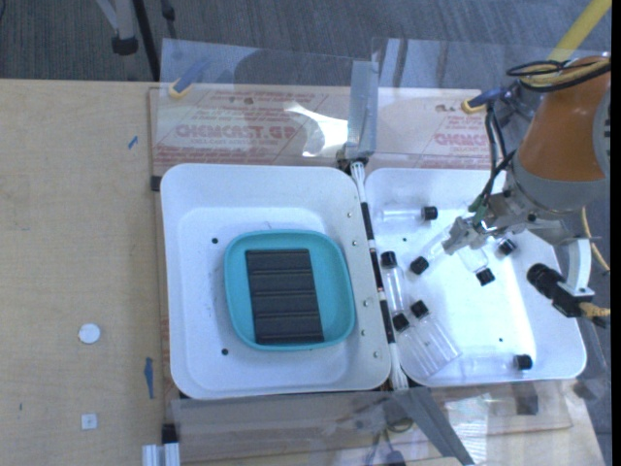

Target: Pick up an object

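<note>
Several small clear tubes with black caps lie scattered in the right bin (505,323): one cap (429,213) near the back, two (388,258) (419,263) by the left wall, one (484,276) in the middle, and one (523,362) at the front right. A clear tube (430,344) lies at the front left. My gripper (460,238) hangs low over the middle of this bin, pointing left, just right of the cap by the left wall. Whether anything is in it is hidden by glare.
The left bin (194,212) holds a teal tray (243,299) with a dark ribbed block (283,296) in it. A raised divider (371,260) separates the bins. Clear plastic panels (272,95) stand behind them. The arm's orange band (572,134) looms over the right bin's back right.
</note>
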Action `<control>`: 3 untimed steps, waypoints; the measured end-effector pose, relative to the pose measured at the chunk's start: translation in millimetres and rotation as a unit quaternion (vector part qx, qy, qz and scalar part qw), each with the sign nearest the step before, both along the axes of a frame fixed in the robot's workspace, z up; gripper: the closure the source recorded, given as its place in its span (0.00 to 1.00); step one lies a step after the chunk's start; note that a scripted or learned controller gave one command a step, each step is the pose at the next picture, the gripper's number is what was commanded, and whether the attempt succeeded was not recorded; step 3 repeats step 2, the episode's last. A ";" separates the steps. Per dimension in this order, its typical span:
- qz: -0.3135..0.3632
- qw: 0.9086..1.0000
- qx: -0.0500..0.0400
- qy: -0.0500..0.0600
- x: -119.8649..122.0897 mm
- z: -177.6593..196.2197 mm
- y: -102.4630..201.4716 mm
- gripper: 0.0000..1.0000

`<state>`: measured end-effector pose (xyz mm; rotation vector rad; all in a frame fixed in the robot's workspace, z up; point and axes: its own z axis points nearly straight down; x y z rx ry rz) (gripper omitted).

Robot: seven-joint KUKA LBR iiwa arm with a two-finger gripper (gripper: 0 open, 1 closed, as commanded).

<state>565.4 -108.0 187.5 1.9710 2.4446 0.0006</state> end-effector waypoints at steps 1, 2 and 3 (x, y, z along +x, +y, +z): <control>0.009 1.000 -0.001 -0.001 41.0 25.6 30.2 1.00; -0.024 1.000 -0.001 -0.001 93.1 17.1 59.6 1.00; -0.024 1.000 -0.001 -0.001 93.1 17.1 59.6 1.00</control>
